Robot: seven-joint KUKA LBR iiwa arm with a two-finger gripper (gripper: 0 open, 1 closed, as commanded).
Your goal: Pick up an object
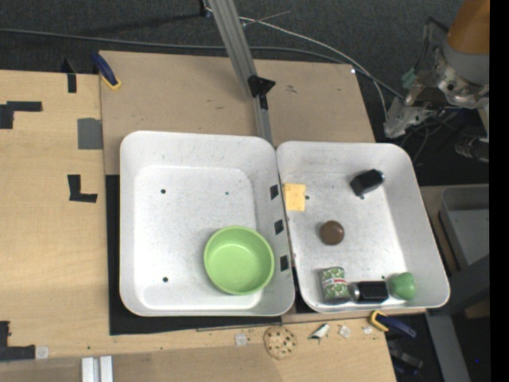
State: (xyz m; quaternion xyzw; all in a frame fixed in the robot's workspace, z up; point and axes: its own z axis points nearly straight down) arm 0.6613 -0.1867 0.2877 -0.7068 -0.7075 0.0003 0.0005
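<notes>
Nothing is picked up yet: the brown ball (pixel 332 231), black block (pixel 367 181) and yellow square (pixel 294 196) lie in the right bin (pixel 417 213), the green bowl (pixel 238 260) in the left bin (pixel 159 181), and the gripper (pixel 413 106) waits outside.

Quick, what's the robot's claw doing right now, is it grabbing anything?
Gripper: up beyond the right bin's far corner; grip state cannot be told.

A pale wooden desk (pixel 48 237) carries black tape marks (pixel 75 188) and a slanted metal rail (pixel 235 42). Beyond it lies dark flooring, perhaps carpet (pixel 119 6), crossed by thin cables (pixel 318 46).
</notes>
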